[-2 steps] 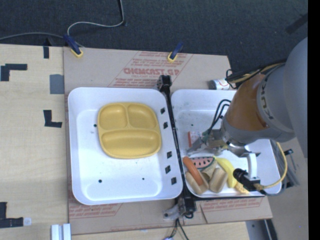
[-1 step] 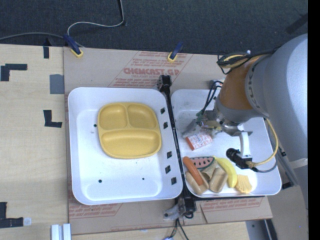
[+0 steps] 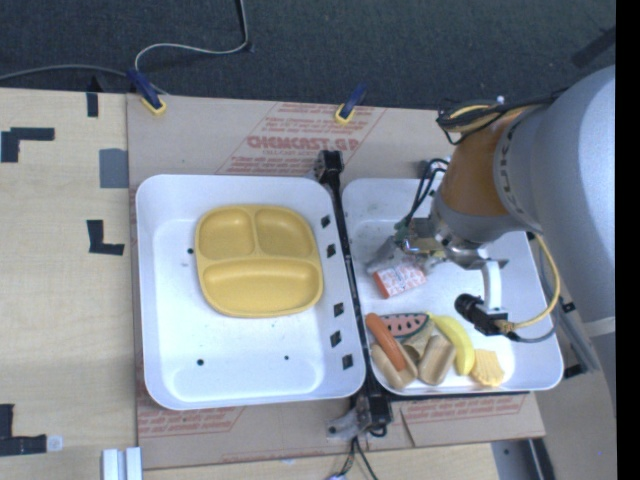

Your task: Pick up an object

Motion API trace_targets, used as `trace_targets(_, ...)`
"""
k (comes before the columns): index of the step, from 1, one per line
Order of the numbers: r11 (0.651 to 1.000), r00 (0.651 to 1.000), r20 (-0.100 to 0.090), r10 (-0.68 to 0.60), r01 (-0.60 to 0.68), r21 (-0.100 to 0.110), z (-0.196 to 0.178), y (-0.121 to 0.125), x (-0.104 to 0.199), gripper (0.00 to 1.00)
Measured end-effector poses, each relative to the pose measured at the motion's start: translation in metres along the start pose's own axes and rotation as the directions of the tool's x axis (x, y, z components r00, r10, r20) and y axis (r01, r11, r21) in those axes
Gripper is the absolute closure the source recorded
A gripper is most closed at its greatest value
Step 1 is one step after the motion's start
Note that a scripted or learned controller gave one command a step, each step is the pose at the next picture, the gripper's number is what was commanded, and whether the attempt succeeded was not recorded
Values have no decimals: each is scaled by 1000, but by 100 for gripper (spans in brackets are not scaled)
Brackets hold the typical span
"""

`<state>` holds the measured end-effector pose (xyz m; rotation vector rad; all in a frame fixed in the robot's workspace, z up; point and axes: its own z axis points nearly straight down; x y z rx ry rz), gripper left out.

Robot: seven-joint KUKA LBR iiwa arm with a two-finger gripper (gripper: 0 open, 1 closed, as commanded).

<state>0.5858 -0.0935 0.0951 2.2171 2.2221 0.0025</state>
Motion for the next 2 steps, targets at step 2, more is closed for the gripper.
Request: trace_targets(2,1000,1000,-1,0,0,3,-163,-101,80,100)
